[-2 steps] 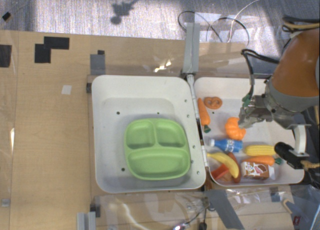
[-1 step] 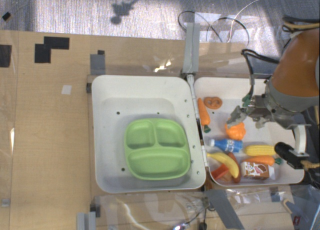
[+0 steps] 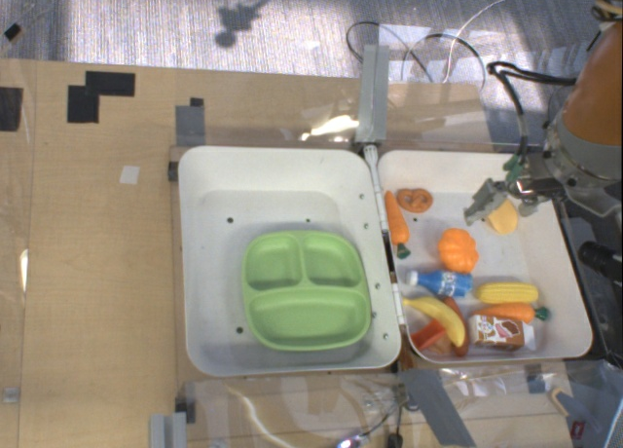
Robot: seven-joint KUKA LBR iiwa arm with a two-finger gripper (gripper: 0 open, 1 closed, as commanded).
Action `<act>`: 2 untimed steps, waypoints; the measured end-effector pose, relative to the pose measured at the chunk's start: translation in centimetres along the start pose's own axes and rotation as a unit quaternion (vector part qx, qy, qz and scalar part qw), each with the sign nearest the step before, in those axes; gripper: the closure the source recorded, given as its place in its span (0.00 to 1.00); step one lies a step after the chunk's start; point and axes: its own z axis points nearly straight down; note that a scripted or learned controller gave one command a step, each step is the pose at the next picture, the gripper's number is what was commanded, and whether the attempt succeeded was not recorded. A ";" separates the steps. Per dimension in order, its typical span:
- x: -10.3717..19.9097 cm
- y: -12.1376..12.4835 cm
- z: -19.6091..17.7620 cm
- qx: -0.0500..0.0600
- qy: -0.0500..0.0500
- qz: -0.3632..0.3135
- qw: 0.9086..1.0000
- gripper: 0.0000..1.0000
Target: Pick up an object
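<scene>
My gripper (image 3: 503, 205) hangs over the back of the right bin (image 3: 574, 285), its fingers spread open. A pale yellow piece (image 3: 504, 220) lies just beneath, between the two fingertips; I cannot tell whether they touch it. In front of it sits an orange pumpkin-like toy (image 3: 458, 249). A brown cookie (image 3: 417, 200) and an orange carrot (image 3: 395, 222) lie to its left along the bin's wall.
The right bin's front holds a blue bottle (image 3: 443, 283), a yellow corn cob (image 3: 508, 292), a banana (image 3: 440, 317) and a brown packet (image 3: 501, 332). A green divided plate (image 3: 307, 290) rests in the left bin (image 3: 209, 242). Cables trail behind the bins.
</scene>
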 end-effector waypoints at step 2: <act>-2.2 2.7 19.2 -0.005 -0.002 -0.086 0.996 0.00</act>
